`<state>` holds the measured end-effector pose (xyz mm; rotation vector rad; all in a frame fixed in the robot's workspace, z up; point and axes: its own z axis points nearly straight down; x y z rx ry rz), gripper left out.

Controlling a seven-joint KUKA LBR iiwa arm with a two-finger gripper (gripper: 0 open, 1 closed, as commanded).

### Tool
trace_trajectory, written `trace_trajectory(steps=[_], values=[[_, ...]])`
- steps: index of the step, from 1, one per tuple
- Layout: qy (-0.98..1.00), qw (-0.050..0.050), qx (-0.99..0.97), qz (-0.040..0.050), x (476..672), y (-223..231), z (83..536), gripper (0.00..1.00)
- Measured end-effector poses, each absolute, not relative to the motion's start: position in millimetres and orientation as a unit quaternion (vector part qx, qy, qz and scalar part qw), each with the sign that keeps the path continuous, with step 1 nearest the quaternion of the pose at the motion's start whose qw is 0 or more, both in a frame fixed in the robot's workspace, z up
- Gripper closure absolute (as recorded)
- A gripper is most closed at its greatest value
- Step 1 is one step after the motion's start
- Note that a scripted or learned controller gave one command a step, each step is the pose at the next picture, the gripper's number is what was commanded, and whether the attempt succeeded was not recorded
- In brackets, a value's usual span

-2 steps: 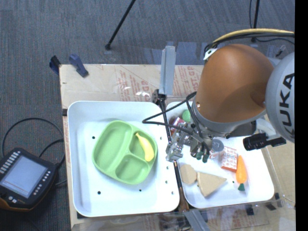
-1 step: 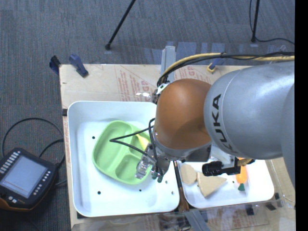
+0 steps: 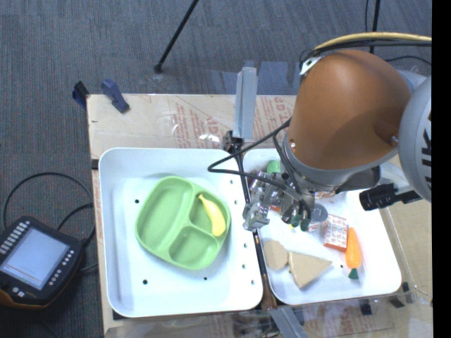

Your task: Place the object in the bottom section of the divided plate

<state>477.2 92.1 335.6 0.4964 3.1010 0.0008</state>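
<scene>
- The claw hangs over the right bin's left edge, at about 3 o'clock from the plate; whether it is spread or pressed together I cannot tell, and nothing visibly sits in it.
- Which object is meant is unclear — a banana already lies in the plate's right-hand section, while a carrot, a small box and two bread pieces lie in the right bin.
- The target section, at 6 o'clock on the plate, looks bare.
- To do this well, I judge: secure a firm grasp first, travel toward 9 o'clock, clear the bin walls, then lower inside the ridges — not onto them.
</scene>
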Motion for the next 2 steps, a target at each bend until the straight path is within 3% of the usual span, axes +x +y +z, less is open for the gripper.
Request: trace_trajectory(steps=[1,2], values=[[0.954,-0.002,0.299,-0.0008,475.7,72.9,267.4,1.00],[0.919,0.000,0.394,-0.0005,513.5,58.1,332.2,1.00]])
